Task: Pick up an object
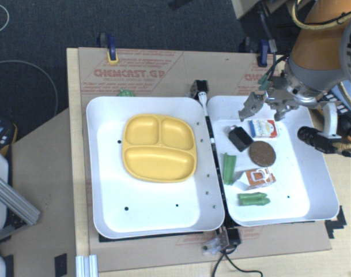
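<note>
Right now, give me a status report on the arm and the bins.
Gripper open, above right bin's far edge, holding nothing. Small carton just below it. Black block and brown disc close by.

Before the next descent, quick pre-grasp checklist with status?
1. Tool above the right bin, over its far end: ok.
2. Nothing between its fingers: ok, they are spread and bare.
3. Targets in reach: ok; small carton, black block, brown disc lie just below it.
4. Target isolated: not ok; disc touches a second carton, block sits close by.
5. Left bin holds a yellow divided plate, away from the path: ok.
6. Tool height above objects: cannot tell.
</note>
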Available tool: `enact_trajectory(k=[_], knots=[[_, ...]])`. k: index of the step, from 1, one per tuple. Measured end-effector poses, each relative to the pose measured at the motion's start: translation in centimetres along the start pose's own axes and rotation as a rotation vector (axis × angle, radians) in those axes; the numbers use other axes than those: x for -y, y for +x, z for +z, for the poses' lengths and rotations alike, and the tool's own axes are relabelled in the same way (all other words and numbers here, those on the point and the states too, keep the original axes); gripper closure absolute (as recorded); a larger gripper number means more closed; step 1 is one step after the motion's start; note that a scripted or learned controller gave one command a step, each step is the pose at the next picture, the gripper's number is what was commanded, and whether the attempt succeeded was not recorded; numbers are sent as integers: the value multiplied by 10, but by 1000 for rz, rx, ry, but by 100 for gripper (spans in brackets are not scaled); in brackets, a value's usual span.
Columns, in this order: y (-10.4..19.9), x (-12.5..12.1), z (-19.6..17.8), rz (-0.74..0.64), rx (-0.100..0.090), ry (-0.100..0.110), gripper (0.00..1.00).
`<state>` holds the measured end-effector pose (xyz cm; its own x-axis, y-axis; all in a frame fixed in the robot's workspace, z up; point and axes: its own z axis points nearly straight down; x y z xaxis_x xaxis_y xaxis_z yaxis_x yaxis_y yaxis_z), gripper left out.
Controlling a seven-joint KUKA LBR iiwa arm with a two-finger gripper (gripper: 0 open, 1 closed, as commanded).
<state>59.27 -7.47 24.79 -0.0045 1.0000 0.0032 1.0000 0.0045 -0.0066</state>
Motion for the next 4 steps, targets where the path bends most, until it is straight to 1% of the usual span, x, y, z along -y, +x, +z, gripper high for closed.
enact_trajectory(k=[1,2,3,4], knots=[[10,44,68,6,0,5,0],[20,116,-58,3,3,-12,0],[20,113,-63,4,4,-10,100],[72,114,-21,0,1,-1,100]])
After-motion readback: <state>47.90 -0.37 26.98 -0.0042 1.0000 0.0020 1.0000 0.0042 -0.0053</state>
